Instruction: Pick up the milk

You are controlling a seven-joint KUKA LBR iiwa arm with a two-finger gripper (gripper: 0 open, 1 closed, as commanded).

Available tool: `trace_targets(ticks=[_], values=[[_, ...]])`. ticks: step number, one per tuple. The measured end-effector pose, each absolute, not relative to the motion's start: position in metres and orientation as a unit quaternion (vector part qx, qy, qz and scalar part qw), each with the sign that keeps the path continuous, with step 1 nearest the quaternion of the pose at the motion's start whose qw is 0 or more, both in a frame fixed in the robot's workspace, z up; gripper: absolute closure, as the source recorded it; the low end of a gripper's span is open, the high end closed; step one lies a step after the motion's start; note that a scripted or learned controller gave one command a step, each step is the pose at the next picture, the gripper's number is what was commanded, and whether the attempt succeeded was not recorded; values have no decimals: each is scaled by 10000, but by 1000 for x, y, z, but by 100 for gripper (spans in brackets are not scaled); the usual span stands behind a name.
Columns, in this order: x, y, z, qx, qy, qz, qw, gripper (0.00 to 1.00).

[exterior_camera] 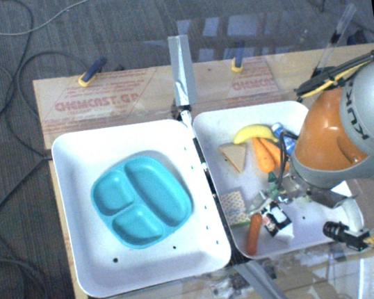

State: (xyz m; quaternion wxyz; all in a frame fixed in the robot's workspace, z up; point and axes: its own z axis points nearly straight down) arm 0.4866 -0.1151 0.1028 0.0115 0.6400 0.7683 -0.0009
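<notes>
Our hand point(275, 210) hangs low in the right bin point(286, 110), among the food. We cannot tell if it is spread or pressed together. The milk point(280, 220) looks to be the small white carton just under it, beside the sausage point(254, 233). We should go down straight, keep away from the sausage and the carrot point(266, 154), then close on the carton's flat sides

White milk carton point(280, 220) in right bin
</notes>
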Motion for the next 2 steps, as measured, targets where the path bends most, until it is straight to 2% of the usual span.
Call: trace_targets(ticks=[1, 2], values=[[485, -111, 109, 6381, 7700, -10, 42, 100], [484, -76, 183, 7211, 6929, -13, -9, 100]])
